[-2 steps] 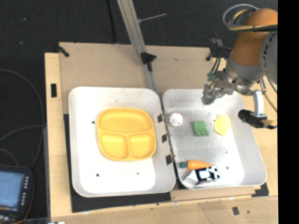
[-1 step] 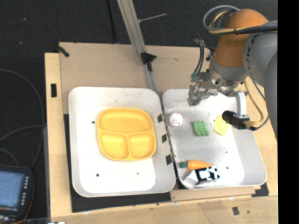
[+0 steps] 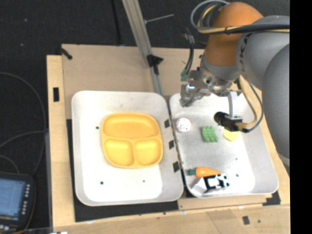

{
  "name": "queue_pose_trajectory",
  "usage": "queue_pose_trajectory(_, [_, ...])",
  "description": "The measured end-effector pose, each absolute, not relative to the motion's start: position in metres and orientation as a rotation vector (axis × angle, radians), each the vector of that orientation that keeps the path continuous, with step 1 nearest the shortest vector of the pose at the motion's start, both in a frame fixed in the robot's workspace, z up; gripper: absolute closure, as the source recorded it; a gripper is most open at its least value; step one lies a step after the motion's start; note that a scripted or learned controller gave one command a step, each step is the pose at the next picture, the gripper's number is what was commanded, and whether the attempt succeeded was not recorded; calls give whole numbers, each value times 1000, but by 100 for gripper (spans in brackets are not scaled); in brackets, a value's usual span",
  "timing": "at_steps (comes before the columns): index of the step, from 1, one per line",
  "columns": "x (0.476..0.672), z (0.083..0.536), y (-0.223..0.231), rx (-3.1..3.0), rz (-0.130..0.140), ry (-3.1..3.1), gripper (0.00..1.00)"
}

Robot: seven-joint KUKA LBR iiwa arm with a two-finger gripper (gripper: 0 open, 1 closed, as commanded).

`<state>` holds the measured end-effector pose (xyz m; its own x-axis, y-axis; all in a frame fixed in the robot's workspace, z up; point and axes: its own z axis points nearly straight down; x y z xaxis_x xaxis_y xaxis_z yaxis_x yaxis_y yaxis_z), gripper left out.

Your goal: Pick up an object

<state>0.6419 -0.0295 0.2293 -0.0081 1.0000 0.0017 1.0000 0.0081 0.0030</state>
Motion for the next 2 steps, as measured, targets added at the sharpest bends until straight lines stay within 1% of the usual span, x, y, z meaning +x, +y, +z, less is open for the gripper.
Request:
queue_pose_trajectory(1, [637,223,22,2214,1,2230,100])
queue_pose_trajectory(2, [637,231,86,2213,4,2232,100])
